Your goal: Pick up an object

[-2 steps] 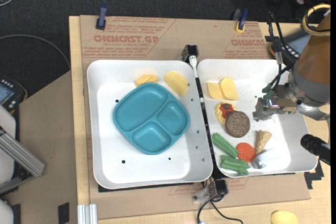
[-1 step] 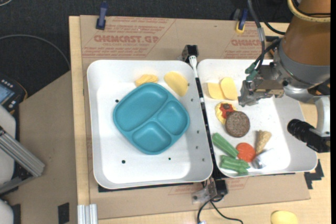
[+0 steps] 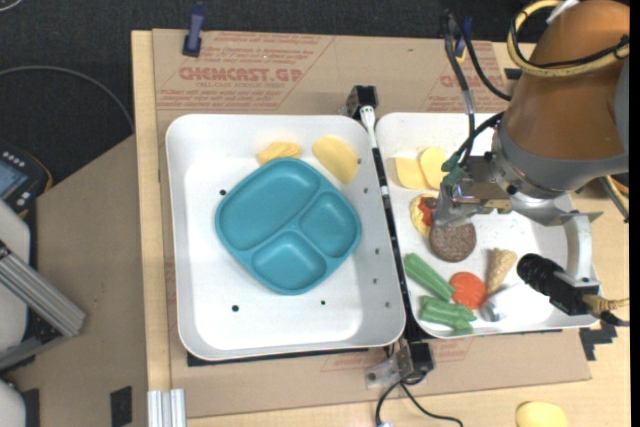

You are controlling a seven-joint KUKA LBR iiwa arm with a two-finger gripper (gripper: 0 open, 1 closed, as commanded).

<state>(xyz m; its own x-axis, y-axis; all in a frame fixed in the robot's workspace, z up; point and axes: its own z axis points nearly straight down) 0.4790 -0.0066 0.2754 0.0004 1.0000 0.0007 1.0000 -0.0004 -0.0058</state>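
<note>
Gripper (image 3: 448,207) is low in the right bin (image 3: 520,237), near that bin's left wall, pointing down at a brown disc (image 3: 453,242). From this slanted overhead view the wrist covers most of the hand, so I cannot tell whether it is apart or closed. I also cannot tell whether it touches the disc or sits just above it. Nothing is visibly held.

Brown disc: round, flat, speckled dark brown with a rough-looking top, lying flat on the bin floor (looks like a toy patty). Its upper edge runs under the gripper tip.

Neighbours in the right bin:
- a small red piece (image 3: 427,211), just left of the gripper and partly hidden by it
- two pale yellow pieces (image 3: 420,169) toward the back, side by side
- green pods (image 3: 430,277) in front of the disc, lying at a slant
- a red round piece (image 3: 467,288) beside the pods
- a tan cone (image 3: 499,267) just right of that piece

Left bin (image 3: 195,215): a teal divided plate (image 3: 288,225) sits in the middle. Behind it are a yellow ridged piece (image 3: 278,152) and a smooth yellow piece (image 3: 337,158), the latter touching the plate's rim.
</note>
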